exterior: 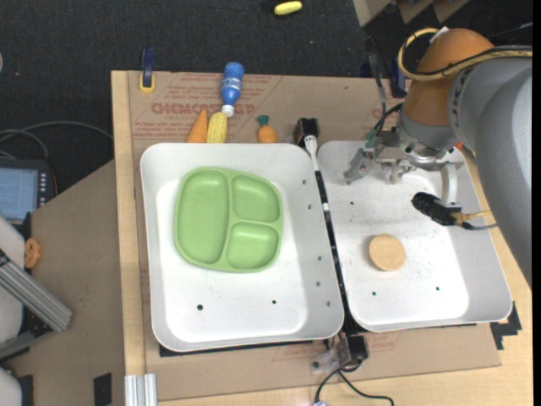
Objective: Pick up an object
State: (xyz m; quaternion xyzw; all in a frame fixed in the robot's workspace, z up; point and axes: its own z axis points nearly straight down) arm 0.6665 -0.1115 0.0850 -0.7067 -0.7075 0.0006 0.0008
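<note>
Tan round disc point(386, 252) lies flat on the floor of the right bin point(473, 303), with nothing touching it. My gripper point(376, 169) hangs over that bin's far end, apart from the disc. I cannot tell whether it is open or closed. Green divided plate point(226, 220) sits in the left bin point(169, 303). Judgement: the pick has not begun; approach, descent, grasp and lift all remain.

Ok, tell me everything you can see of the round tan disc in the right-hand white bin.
The round tan disc is a thick, flat puck, pale brown on top with a slightly darker edge. It looks like wood or cork, plain and unmarked. It lies flat on the floor of the right-hand white bin, near the bin's middle, and touches nothing but that floor. The gripper hangs over the bin's far end, clearly apart from the disc.
</note>
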